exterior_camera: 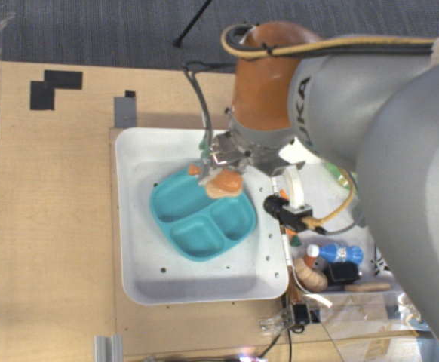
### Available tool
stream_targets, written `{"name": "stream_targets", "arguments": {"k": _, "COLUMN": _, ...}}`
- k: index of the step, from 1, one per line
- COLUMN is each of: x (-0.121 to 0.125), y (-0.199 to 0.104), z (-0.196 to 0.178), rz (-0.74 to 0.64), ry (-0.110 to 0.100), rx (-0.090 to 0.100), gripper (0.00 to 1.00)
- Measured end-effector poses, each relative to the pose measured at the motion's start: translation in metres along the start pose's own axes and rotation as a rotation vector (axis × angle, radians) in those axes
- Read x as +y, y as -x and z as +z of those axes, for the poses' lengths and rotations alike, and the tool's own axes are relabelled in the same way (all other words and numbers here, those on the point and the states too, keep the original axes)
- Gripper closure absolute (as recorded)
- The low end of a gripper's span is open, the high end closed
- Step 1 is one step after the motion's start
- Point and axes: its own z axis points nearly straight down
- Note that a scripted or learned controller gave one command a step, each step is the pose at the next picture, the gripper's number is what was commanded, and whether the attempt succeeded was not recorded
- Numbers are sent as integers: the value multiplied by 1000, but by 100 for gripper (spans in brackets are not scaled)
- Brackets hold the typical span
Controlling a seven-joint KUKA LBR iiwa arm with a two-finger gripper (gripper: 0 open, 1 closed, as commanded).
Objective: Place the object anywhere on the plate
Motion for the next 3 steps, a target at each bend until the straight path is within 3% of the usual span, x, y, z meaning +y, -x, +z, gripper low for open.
{"name": "stream_targets", "arguments": {"k": 1, "x": 1, "y": 3, "z": -10, "rz": -2, "ry": 2, "rx": -3, "gripper": 100}}
{"name": "stream_targets", "arguments": {"k": 2, "x": 2, "y": -61, "z": -10, "rz": 78, "ry": -3, "rx": 0, "gripper": 100}}
{"name": "stream_targets", "arguments": {"k": 3, "x": 2, "y": -58, "z": -10, "rz": 81, "ry": -3, "rx": -3, "gripper": 0}}
